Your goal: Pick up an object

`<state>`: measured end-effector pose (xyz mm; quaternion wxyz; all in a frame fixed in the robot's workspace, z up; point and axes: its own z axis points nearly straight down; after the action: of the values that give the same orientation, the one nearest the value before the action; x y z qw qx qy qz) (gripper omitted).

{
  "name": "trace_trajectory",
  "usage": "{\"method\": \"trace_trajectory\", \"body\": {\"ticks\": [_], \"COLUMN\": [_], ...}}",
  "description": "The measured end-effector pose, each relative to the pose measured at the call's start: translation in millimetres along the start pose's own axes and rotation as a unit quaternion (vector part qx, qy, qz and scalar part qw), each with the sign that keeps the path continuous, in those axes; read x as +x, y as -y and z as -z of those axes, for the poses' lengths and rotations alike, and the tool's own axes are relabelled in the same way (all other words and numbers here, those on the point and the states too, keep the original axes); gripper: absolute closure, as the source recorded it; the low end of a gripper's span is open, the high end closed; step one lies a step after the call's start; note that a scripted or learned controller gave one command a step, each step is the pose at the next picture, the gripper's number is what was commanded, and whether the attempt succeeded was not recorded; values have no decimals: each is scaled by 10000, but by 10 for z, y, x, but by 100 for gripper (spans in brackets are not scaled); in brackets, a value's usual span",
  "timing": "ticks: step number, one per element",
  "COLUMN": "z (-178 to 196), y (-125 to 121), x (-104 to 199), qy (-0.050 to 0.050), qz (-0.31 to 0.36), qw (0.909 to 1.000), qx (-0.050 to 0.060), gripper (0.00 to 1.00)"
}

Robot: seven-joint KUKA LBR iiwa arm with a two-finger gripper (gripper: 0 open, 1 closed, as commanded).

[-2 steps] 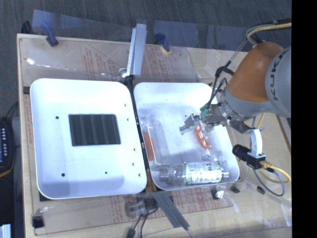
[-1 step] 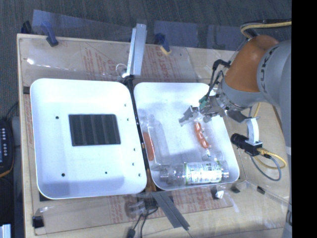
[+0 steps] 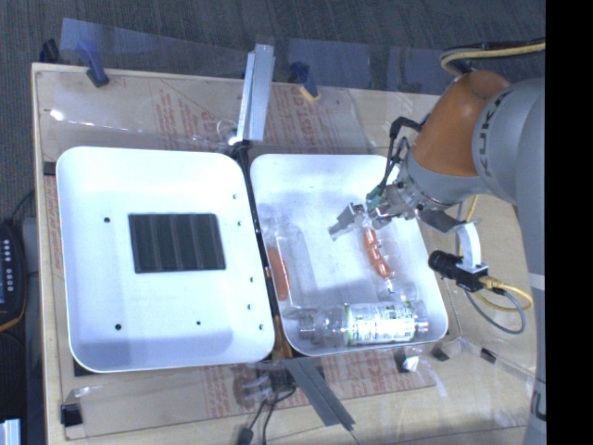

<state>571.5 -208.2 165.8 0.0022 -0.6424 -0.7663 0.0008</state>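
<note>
The jaws (image 3: 363, 219) hang low in the right bin (image 3: 315, 170), spread open and holding nothing, so the pick is not yet done; an orange tube (image 3: 376, 254) lies just below them, a bottle (image 3: 380, 324) farther below.

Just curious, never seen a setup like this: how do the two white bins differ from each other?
The left bin is wider, while the right bin is narrower. The left bin has a dark ribbed rectangle in its floor; the right bin holds loose items instead, such as a clear bottle with a green label and an orange tube. The arm's pincer is over the right bin, not the left bin. Both are shallow, white and round-cornered.
</note>
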Motion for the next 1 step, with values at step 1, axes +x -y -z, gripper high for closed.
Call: {"method": "trace_trajectory", "body": {"ticks": [1], "z": [-53], "y": [-82], "x": [-20], "qy": [14], "qz": [142], "qw": [9999], "qx": [-19], "gripper": [0]}}
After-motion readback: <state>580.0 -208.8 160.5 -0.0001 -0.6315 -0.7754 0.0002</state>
